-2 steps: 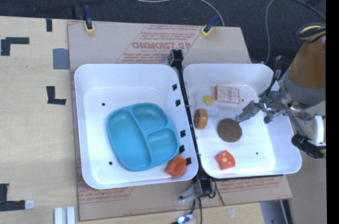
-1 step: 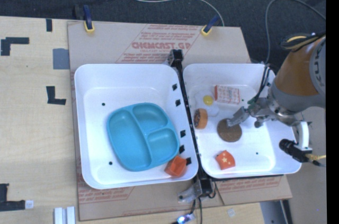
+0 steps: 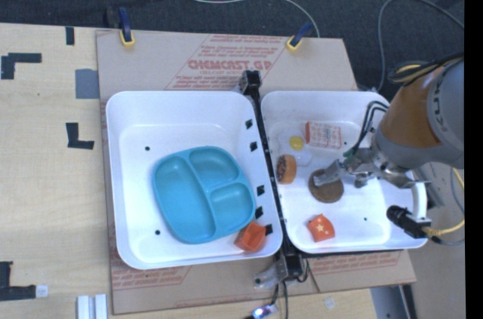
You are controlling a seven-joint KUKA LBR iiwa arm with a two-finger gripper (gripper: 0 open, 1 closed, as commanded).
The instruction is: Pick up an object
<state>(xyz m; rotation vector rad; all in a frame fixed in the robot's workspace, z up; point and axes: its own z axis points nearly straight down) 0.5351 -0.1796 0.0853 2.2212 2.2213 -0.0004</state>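
Gripper (image 3: 326,178) low in right bin (image 3: 355,234), directly over brown round object (image 3: 327,191), finger state impossible to tell; risk: off-centre closure sliding it away, or nudging neighbouring doughnut-like piece (image 3: 286,168) near divider.

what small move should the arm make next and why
Probably a short straight descent. The gripper sits in the right bin, right over the brown round object, which lies flat on the bin floor, apart from the orange piece. Nothing appears to be lifted yet.
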